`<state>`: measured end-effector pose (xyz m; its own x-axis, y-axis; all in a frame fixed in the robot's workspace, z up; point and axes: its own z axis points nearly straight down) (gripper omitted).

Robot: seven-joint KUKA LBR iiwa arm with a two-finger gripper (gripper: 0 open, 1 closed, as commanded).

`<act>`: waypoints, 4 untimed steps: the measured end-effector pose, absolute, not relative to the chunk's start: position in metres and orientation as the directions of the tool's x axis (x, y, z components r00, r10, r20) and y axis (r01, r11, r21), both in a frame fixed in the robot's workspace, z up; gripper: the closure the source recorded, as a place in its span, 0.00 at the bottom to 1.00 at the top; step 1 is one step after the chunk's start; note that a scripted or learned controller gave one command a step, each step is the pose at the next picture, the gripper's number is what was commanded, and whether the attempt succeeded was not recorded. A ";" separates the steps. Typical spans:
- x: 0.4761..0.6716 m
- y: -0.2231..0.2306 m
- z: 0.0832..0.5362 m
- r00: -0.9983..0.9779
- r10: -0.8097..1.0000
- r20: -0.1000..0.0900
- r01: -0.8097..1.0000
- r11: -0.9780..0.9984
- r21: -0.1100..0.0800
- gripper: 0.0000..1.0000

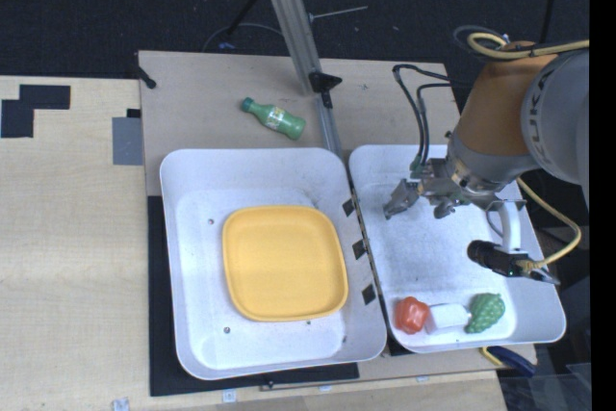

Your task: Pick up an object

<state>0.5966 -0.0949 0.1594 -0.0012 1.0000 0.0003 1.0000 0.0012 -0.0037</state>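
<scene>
Two shallow white bins sat side by side on the worktop, and the single slanted overhead view took in both. The left bin held a yellow plate lying flat near its middle, while the right bin carried three small things in a row along its near edge: a red tomato-like piece, a small white block touching or just beside it, and a green bumpy piece on the block's other side. A green bottle lay on its side on the bare worktop behind the left bin, beside the foot of a slanted metal rail. The arm reached in from the right and hung over the far half of the right bin, with the gripper above bare bin floor, well apart from the three small things. Whether it was open or closed could not be told from this angle, and nothing showed in its grasp. The step in hand looked like the approach, with no object yet taken. Most likely the next move called for bringing the gripper toward the near edge, centring over one chosen piece, and descending without nudging its close neighbours or the bin wall.
</scene>
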 end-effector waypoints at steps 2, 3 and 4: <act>0.587 -0.099 0.092 0.000 1.000 -0.001 1.000 0.000 0.000 0.00; 0.588 -0.101 0.103 0.003 1.000 0.000 1.000 -0.003 0.002 1.00; 0.592 -0.103 0.165 0.001 1.000 -0.001 1.000 -0.001 0.005 1.00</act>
